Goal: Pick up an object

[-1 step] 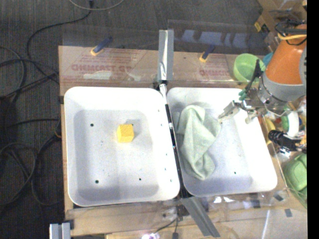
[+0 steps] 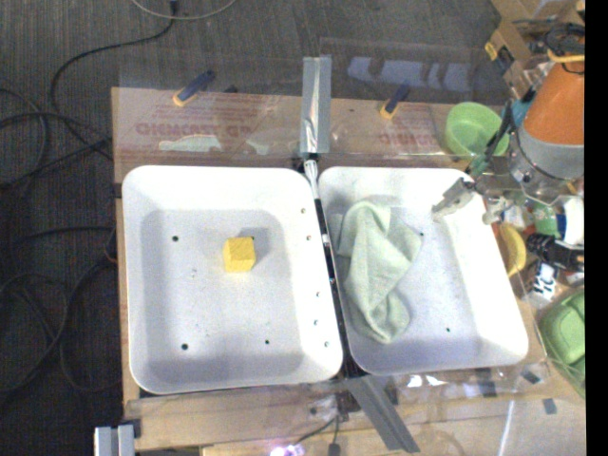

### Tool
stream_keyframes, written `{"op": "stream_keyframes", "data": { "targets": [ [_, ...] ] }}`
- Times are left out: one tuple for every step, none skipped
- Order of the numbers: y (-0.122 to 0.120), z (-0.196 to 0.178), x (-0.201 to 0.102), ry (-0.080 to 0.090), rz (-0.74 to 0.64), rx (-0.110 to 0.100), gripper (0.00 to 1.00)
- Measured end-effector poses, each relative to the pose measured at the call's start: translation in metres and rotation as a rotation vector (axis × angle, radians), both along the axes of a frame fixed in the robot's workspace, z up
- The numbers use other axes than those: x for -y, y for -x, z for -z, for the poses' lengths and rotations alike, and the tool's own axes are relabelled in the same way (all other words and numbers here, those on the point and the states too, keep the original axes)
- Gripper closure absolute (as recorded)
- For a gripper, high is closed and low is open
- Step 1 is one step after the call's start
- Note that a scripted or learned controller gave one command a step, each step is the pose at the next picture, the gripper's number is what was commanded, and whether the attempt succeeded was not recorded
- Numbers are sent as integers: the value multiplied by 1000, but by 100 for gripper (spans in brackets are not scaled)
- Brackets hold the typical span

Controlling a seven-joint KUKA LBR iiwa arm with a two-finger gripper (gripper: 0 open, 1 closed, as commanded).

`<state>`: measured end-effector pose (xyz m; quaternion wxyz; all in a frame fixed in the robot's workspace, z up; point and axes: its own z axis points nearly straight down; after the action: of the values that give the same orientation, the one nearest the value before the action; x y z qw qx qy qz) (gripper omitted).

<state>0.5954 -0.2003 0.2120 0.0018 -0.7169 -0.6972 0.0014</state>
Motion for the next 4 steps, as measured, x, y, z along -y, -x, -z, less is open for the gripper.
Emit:
{"op": "stream_keyframes", "data": {
  "targets": [
    [18, -23, 18, 4, -96, 1, 0],
    [-59, 58, -70, 0, -89, -2, 0],
    [-45, 118, -52, 1, -58, 7, 0],
    [-38, 120, 7, 6, -183, 20, 0]
  ]
}}
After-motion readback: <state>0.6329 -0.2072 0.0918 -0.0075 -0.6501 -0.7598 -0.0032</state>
